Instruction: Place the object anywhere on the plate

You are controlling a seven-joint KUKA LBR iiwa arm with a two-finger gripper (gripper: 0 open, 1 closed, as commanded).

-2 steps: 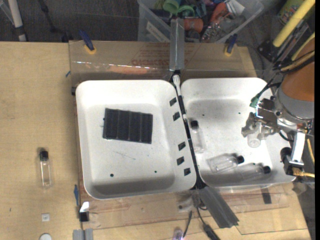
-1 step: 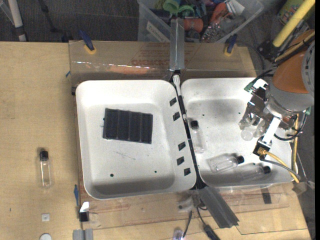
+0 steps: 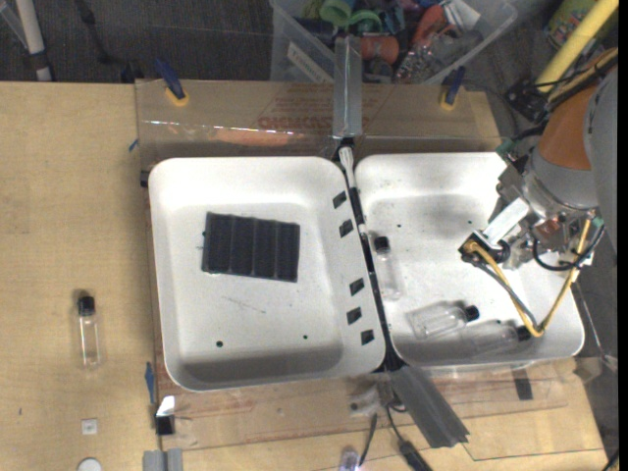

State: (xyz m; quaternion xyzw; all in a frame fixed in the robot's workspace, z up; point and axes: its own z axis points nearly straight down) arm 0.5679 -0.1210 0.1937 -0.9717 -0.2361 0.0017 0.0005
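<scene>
A black ridged rectangular plate lies flat in the left bin. In the right bin, a clear vial with a black cap lies close to the centre divider. A second clear vial, capped in black at its right end, lies near the bin's front wall, and another clear piece rests just to its right. My gripper hangs over the right side of the right bin, up and to the right of those vials. I see nothing between it and them.
A further clear vial lies on the wooden bench left of the bins. A clear tub of coloured objects stands behind the bins. The divider with black clips separates the two bins.
</scene>
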